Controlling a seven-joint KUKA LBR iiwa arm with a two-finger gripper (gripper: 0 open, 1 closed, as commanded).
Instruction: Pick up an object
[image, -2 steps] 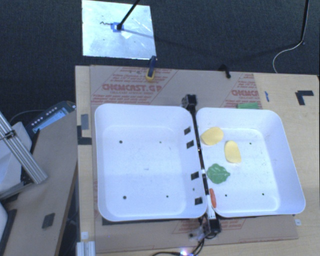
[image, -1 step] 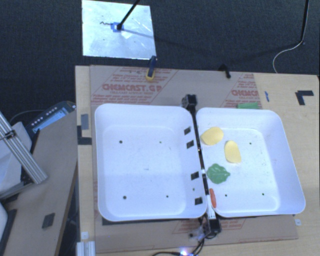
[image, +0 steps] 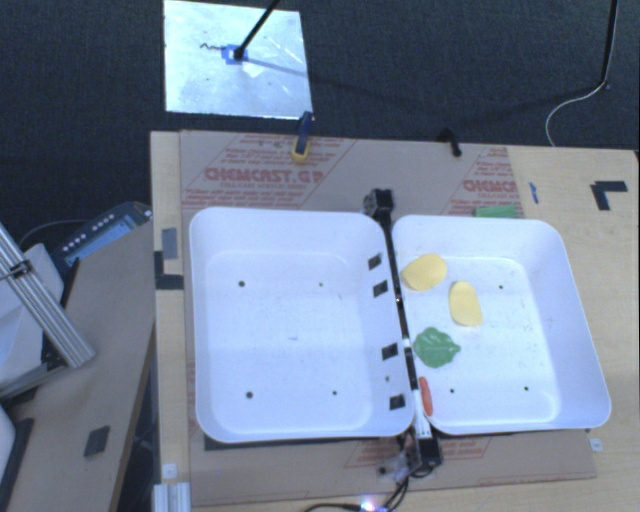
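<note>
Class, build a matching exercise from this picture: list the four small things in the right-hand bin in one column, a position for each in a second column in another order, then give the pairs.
Things:
1. rounder yellow piece
2. oval yellow piece
3. green piece
4. orange piece

Places:
A. against the bin's left wall, nearest the front
B. farthest back, by the divider
C. right of the others
D. between the yellow pieces and the orange one

Pairs: 1-B, 2-C, 3-D, 4-A

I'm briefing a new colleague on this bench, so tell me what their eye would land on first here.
The two white bins side by side dominate the bench: the left bin and the right bin. The colour sits in the right bin near its left wall: two yellow pieces, a green leaf-shaped piece below them, and a small orange-red piece at the divider. Beyond the bench, a shiny square sheet lies on the dark floor.
</note>
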